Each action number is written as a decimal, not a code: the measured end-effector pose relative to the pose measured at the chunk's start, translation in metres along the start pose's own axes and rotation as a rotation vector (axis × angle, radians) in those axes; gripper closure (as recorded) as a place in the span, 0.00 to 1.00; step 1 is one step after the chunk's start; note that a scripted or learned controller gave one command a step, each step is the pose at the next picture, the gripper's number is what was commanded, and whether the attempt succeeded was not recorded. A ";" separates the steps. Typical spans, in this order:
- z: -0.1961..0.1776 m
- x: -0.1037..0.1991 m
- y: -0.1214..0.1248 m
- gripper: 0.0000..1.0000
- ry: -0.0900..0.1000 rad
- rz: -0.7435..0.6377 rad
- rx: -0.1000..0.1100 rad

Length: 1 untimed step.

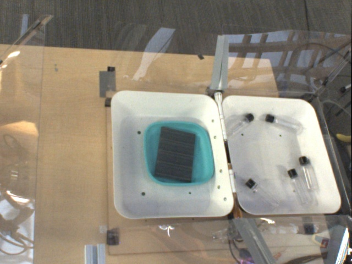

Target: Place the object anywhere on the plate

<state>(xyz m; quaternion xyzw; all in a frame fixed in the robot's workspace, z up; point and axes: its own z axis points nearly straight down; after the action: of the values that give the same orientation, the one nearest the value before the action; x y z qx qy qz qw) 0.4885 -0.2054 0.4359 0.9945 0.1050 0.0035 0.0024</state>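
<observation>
While flat on plate point(204, 159), block point(175, 154) lengthwise near-upright

**Clearance over the two bins**

Left bin point(125, 164): the teal plate point(206, 155) takes the middle, with a dark ribbed block point(175, 154) lying flat on it, covering most of the plate. A bare white margin runs all round the plate, widest along the near edge.

Right bin point(324, 169): clear vials with black caps are scattered about, two near the far wall point(248, 120) point(278, 121), two close together by the right wall point(304, 172), and one cap point(250, 183) near-left. The centre floor is open.

The raised rim between the bins point(223, 142) is a low ridge to cross. A metal post point(220, 62) stands behind that seam.
</observation>
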 end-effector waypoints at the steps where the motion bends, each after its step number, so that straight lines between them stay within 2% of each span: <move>1: 0.000 0.000 0.000 0.00 0.000 0.000 0.000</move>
<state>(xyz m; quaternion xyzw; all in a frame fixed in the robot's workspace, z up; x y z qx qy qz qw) 0.4885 -0.2053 0.4359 0.9944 0.1052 0.0034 0.0024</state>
